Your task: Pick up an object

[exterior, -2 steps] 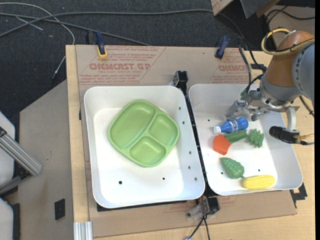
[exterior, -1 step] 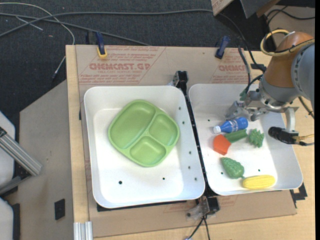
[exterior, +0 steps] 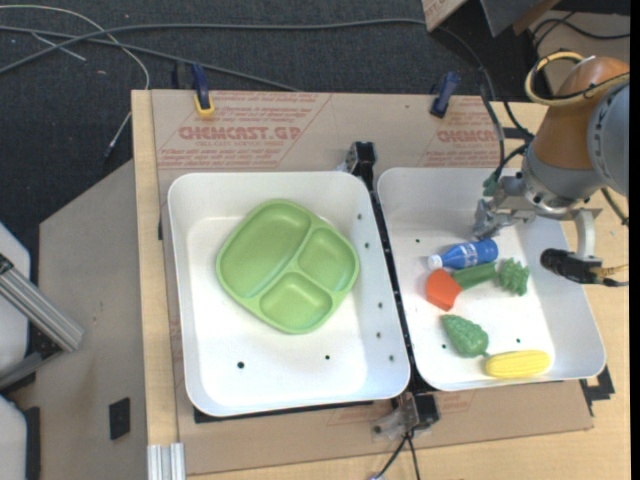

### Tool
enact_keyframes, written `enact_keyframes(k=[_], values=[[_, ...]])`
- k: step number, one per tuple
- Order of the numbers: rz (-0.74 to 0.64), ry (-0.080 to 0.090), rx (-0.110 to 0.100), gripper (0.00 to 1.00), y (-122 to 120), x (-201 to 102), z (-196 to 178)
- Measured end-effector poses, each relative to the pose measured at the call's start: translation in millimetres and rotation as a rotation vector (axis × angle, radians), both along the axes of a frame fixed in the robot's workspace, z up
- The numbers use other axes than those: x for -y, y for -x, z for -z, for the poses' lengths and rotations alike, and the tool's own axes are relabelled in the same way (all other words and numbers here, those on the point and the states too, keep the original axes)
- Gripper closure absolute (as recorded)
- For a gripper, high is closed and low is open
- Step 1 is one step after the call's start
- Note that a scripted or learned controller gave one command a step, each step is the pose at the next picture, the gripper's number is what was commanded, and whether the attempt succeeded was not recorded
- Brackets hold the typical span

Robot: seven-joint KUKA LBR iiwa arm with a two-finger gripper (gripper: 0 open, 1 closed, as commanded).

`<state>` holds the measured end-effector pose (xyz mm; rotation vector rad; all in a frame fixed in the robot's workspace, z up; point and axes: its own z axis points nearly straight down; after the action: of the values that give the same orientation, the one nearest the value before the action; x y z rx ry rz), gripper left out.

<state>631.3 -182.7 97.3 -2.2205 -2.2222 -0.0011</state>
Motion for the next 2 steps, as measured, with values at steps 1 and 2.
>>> enact_keyframes(k=[1,2], values=[[-0.001,0.002,0.006,1.0,-4.4,-5.2,-45.9],[-0.001,0.003,0.007,1.0,-11.4,-3.1,-92.1]])
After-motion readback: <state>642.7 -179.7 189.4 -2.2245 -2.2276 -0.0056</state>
